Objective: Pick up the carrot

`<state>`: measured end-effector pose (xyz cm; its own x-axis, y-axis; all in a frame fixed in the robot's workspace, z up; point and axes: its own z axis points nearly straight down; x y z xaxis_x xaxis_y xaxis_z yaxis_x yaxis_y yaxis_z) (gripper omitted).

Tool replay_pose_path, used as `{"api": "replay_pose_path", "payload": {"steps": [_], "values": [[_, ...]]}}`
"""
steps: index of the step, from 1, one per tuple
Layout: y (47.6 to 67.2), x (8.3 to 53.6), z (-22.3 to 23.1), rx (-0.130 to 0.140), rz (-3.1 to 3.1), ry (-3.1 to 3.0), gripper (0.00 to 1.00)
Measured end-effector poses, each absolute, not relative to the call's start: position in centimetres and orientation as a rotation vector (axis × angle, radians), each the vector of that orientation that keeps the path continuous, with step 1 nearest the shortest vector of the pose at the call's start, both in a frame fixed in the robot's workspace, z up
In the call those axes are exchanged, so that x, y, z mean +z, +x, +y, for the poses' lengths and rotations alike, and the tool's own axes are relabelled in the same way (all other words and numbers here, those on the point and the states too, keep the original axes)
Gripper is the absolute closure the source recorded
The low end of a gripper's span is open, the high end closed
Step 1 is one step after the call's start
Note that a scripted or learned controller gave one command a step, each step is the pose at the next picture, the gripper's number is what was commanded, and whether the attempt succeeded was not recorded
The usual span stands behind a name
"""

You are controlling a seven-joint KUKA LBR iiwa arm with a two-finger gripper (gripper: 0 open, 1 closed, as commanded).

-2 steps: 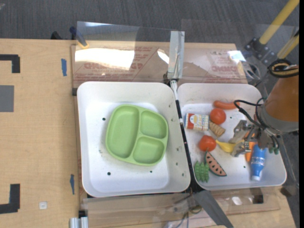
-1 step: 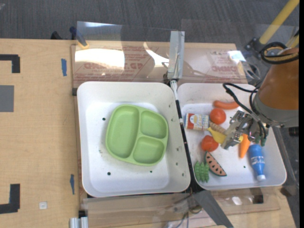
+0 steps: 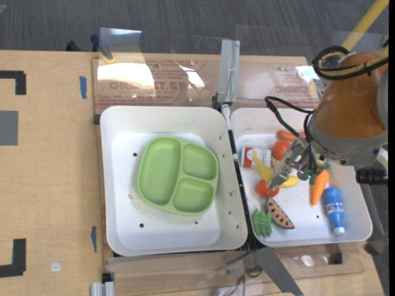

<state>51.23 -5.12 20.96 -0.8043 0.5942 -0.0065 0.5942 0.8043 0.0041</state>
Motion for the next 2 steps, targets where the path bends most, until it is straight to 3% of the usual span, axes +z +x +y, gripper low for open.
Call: {"api": "replay_pose_path", "payload": {"steps": [1, 2], "values": [[51.6, 30.7, -12.1, -0.001, 3.011, 0.853, 1.0], [48.0, 12.4, -9.0, 0.002, 3.051, 0.745, 1.0]]}}
